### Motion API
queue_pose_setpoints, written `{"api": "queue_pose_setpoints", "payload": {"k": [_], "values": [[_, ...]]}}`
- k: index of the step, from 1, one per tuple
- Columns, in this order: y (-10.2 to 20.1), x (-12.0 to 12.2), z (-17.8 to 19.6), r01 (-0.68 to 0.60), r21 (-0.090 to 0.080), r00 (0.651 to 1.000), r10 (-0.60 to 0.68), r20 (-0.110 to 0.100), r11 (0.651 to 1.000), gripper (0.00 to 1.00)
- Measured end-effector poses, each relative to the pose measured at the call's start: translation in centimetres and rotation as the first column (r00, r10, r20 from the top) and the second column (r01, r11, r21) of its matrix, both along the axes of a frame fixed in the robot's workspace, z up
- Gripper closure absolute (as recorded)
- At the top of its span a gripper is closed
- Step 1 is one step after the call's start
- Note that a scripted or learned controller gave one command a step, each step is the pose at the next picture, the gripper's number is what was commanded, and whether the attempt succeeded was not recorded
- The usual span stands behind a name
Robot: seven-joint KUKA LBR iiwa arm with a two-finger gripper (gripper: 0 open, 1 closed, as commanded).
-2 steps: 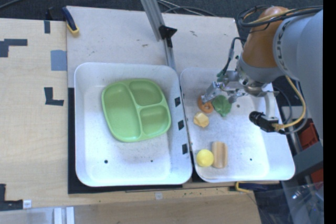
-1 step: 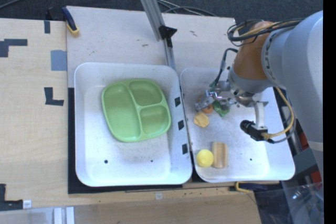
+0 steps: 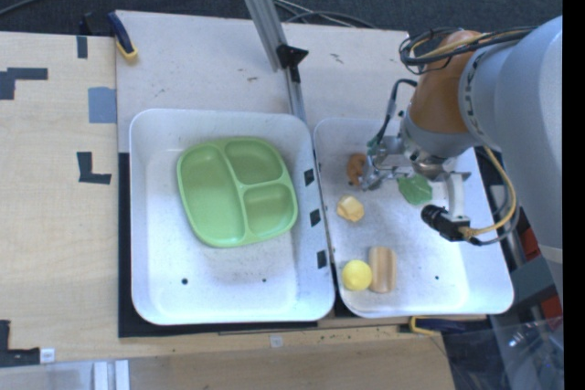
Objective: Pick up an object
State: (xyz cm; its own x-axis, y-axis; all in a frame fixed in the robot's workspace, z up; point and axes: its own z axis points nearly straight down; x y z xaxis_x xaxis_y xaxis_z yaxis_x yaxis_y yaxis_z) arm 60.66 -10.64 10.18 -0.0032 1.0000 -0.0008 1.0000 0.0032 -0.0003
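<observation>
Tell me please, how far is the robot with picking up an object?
Done: the gripper is already low in the right bin, next to a small brown object.
In hand: nothing visibly lifted; whether it grips anything cannot be told.
Left: the grasp and the lift. The yellow piece, yellow ball, tan block and green object lie on the bin floor.

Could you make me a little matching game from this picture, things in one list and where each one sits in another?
Things:
1. green divided plate
2. yellow ball
3. brown piece
4. blue and yellow clamp

Places:
A. far left corner of the board behind the bins
B. left bin
C. right bin, near edge, beside the tan block
D. right bin, next to the gripper

Pairs: 1-B, 2-C, 3-D, 4-A
</observation>
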Motion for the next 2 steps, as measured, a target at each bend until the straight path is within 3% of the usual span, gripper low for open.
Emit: {"api": "queue_pose_setpoints", "payload": {"k": [2], "values": [[-0.6,0.3,11.2,0.002,0.000,1.000,-0.002,0.004,1.000,1.00]]}}
